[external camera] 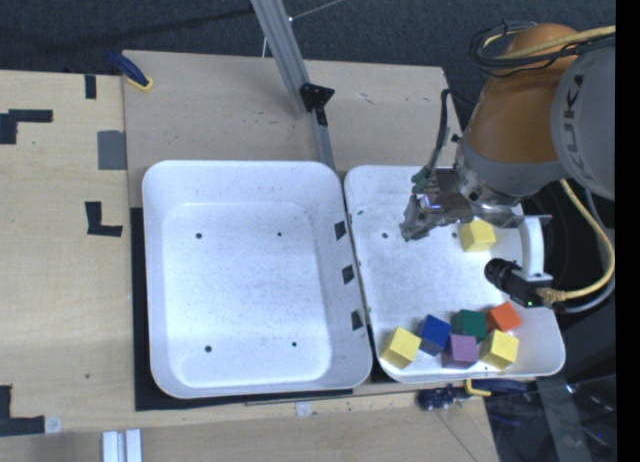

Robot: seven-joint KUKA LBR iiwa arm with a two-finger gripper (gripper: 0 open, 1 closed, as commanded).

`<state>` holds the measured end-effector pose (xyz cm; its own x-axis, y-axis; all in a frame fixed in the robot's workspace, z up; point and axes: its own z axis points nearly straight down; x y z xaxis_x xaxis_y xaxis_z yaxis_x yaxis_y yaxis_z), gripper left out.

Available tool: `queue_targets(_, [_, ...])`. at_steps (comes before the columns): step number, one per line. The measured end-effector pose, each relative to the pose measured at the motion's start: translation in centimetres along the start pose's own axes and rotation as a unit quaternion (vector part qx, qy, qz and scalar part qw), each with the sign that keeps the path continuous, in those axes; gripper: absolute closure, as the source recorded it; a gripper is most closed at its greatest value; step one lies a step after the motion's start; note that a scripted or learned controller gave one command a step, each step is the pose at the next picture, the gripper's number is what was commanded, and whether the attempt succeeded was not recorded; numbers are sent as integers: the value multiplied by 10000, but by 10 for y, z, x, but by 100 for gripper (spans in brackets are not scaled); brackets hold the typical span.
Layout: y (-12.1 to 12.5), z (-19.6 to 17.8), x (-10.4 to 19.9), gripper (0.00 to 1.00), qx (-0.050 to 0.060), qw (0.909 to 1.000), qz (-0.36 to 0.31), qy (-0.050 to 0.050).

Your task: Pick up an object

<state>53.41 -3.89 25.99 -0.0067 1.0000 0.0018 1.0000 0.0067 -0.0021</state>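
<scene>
My gripper (415,227) hangs over the upper middle of the right bin (400,280), on the grey arm with the orange band. A yellow block (478,236) lies just to its right, partly under the wrist. Along the bin's near edge sits a cluster of blocks: yellow (402,347), blue (434,332), green (468,323), purple (463,349), orange (505,316) and another yellow (502,349). I see nothing in the gripper.
The left bin (250,270) lies beside the right one, and their rims meet at a ridge. A grey metal pole (285,40) slants down from the top to the bins' far edge. Cables and a black fitting (505,278) hang by the arm at right.
</scene>
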Motion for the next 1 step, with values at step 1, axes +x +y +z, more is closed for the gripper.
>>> queue_targets(1, [-1, -2, 49, 100, -2, 10000, -5, -1])
